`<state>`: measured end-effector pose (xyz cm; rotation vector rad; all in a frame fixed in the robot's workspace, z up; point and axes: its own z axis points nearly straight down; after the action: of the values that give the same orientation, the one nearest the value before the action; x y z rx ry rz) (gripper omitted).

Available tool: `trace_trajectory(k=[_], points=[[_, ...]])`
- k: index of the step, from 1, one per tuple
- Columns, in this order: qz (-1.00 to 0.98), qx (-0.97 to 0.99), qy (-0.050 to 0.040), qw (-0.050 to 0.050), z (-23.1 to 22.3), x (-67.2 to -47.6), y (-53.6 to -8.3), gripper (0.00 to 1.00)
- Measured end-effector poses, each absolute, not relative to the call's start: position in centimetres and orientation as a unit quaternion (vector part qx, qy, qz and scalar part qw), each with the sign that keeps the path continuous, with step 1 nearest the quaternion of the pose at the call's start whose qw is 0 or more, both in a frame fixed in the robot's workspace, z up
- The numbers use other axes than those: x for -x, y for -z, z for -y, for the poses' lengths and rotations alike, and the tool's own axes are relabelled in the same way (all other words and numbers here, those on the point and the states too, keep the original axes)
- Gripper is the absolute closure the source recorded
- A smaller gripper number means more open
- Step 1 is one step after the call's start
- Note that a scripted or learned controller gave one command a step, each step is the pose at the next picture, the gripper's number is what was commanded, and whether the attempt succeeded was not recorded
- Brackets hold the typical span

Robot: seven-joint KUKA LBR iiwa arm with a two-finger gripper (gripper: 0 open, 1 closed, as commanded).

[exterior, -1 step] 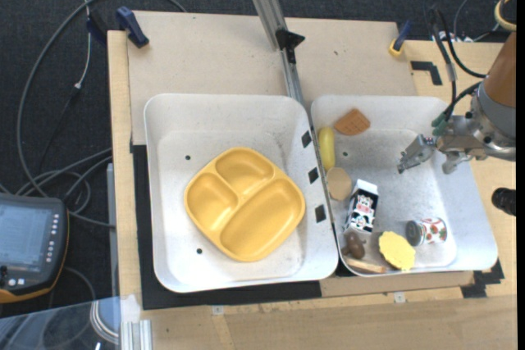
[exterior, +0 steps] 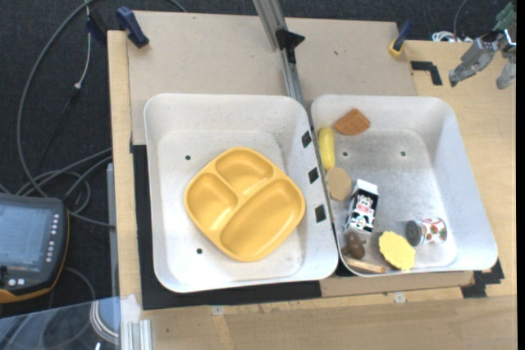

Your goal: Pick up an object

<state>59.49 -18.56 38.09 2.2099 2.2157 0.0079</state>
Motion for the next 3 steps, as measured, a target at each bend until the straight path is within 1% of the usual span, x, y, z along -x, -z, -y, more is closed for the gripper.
trace_trajectory(k=[1, 2, 3], points=[[-0.708, -0.706, -0.0007, 0.004, 18.5, -59.4, -38.8, 1.00], [-0.705, -0.709, -0.0009, 0.003, 21.0, -52.6, -42.9, 1.00], [-0.708, -0.706, -0.0023, 0.006, 21.3, -58.6, -54.8, 1.00]])
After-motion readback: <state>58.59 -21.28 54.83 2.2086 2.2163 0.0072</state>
